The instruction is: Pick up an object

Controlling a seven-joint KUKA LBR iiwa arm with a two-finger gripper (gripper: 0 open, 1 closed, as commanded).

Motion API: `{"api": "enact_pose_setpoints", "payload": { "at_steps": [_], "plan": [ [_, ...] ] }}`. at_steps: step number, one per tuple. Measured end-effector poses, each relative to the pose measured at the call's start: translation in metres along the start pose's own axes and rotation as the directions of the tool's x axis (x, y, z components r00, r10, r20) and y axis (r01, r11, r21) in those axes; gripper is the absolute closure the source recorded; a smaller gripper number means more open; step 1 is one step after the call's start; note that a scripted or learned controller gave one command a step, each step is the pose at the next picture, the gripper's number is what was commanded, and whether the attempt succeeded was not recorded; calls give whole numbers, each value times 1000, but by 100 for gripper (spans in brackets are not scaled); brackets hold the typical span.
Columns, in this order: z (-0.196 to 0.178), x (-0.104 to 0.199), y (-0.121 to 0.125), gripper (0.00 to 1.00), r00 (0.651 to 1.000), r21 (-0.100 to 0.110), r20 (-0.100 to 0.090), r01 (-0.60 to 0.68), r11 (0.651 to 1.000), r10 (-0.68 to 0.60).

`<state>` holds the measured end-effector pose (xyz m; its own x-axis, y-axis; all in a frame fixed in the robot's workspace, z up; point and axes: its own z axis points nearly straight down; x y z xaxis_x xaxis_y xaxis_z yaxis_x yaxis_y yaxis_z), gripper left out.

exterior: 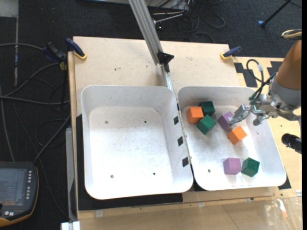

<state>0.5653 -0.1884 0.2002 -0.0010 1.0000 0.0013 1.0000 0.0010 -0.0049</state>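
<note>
The arm [288,80] enters from the right and reaches over the right bin [273,147]. Its gripper [238,117] sits low over the bin's upper middle, fingers pointing left. The tips lie against a purple cube [224,120], with an orange cube [237,134] just below them — whether either block is actually between the fingers cannot be told, nor whether the fingers are spread or closed.

Contents of the right bin, seven blocks:
- orange block [195,114] near the divider, touching a dark green cube [207,108] above-right of it;
- a second green cube [206,124] just below that pair;
- the purple and orange cubes at the gripper;
- near the front edge, a purple block [232,166] and a green block [250,166] side by side.

The left bin [91,128] shows only its speckled white floor. Both bins rest on a pale board [120,61] clamped at its back corners.
</note>
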Motion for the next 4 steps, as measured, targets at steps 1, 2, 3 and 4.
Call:
{"api": "enact_pose_setpoints", "payload": {
  "at_steps": [1,2,3,4],
  "plan": [
    [-3,0,1,0,1000,-4,1,0,1000,0],
    [42,4,4,0,1000,-1,1,0,1000,0],
    [79,0,8,0,1000,-14,9,-2,1000,3],
    [87,1,7,0,1000,-9,4,-2,1000,2]
  ]
}}
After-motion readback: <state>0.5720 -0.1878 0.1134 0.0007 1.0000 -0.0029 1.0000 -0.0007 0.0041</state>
